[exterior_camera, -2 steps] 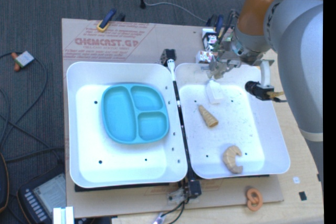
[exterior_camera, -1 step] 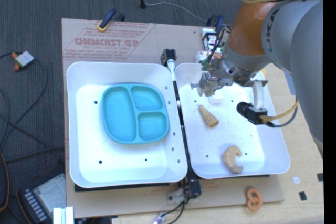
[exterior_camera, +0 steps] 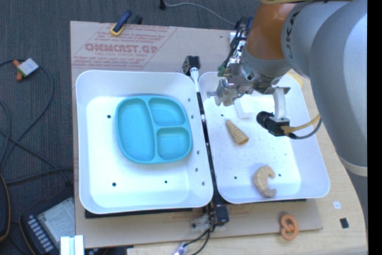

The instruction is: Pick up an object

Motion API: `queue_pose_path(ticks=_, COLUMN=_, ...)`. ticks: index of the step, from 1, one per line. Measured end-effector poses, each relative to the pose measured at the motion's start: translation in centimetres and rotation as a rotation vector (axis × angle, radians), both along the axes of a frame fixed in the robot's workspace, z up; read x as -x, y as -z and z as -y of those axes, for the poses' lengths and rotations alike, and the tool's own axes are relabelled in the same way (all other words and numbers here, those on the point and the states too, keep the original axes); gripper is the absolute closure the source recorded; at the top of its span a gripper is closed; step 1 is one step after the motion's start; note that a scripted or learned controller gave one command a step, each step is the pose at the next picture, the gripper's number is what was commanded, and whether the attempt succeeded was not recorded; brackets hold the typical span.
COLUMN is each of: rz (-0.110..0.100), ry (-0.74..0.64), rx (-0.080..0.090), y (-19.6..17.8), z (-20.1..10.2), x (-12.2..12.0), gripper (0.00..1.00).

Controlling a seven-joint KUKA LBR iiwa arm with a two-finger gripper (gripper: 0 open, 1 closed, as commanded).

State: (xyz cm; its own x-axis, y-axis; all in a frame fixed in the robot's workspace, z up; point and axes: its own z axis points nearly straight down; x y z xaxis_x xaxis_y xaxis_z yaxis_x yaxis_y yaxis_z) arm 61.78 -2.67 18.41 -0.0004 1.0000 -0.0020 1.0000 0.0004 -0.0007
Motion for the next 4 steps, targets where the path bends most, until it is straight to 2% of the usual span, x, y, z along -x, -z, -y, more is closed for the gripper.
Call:
queue_pose_path(ticks=1, rz=0.001, ry=0.0, rx=0.0, y=0.0, z=1.0, x=-5.0, gripper=1.0)
queue_pose_path(ticks=2, rz=0.001, ry=-0.001, rx=-0.002, y=-4.5, z=-3.6, x=2.5, gripper=1.0)
queue_pose_path(ticks=3, rz=-0.001, ry=0.0, rx=0.0, y=-2.8, z=-3.8, x=2.3, gripper=1.0)
queue_pose_path(ticks=4, rz=-0.001, ry=0.001, rx=0.001, y=0.0, z=0.5, x=-2.0, gripper=1.0)
